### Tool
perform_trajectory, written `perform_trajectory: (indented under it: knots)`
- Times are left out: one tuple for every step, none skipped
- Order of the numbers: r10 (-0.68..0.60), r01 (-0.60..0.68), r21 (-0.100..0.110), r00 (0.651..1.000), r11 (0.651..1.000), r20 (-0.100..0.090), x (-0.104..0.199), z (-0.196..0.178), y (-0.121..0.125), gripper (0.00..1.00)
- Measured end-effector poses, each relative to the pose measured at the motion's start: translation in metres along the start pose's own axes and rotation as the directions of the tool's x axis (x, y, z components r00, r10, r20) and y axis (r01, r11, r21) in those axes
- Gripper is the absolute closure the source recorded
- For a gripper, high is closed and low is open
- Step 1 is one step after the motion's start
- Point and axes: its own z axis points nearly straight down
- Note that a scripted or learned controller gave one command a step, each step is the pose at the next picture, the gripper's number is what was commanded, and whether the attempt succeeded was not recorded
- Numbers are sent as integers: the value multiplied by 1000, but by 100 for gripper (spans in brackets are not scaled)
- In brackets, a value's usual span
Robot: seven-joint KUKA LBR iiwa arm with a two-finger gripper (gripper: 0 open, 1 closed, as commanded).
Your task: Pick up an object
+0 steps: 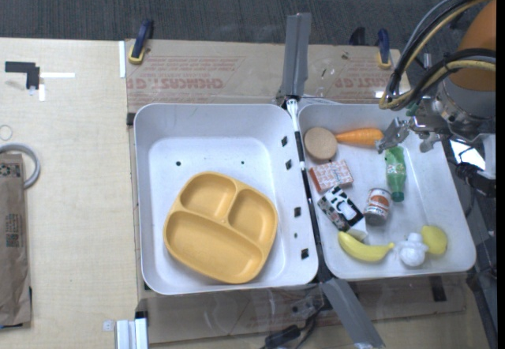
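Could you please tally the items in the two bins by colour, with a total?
Yellow: 3 – divided plate, banana, lemon
Orange: 1 – carrot
Green: 1 – bottle
Tan: 1 – round disc
White: 1 – small lump
Mixed print: 3 – red-and-white packet, black-and-white item, can
Total: 10

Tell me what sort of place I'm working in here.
Likely a robotics lab test bench: two white bins, toy food such as a banana and carrot, and the arm's gripper.

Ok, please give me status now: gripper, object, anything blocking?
Gripper low over right bin, holding nothing visible. Green bottle just below it, carrot beside. Nothing in the way.
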Motion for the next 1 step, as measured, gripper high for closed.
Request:
perform_trajectory:
  knots:
    - [44, -44, -3, 999, 999, 0, -31, 90, 32, 0]
